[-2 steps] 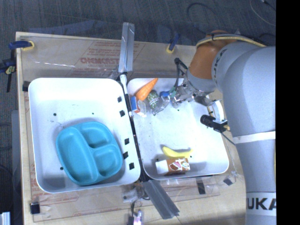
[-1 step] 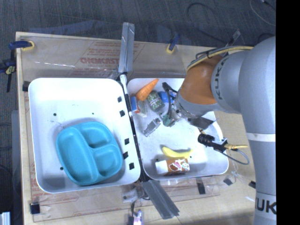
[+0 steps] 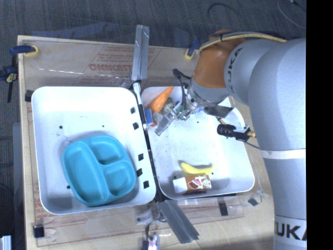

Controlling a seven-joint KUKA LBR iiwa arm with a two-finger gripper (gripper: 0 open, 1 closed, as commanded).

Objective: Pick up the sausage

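Observation:
My gripper is low in the right bin, at its far left corner, pointing down and to the left. An orange carrot lies just behind it against the bin's far wall. A small blue object sits beside the gripper at the bin's left wall. The arm's wrist and orange band cover the bin's far middle, and whatever lies under them is hidden.
A yellow banana and a small red-and-white package lie near the right bin's front edge. The left bin holds a blue divided plate. A metal divider runs between the bins.

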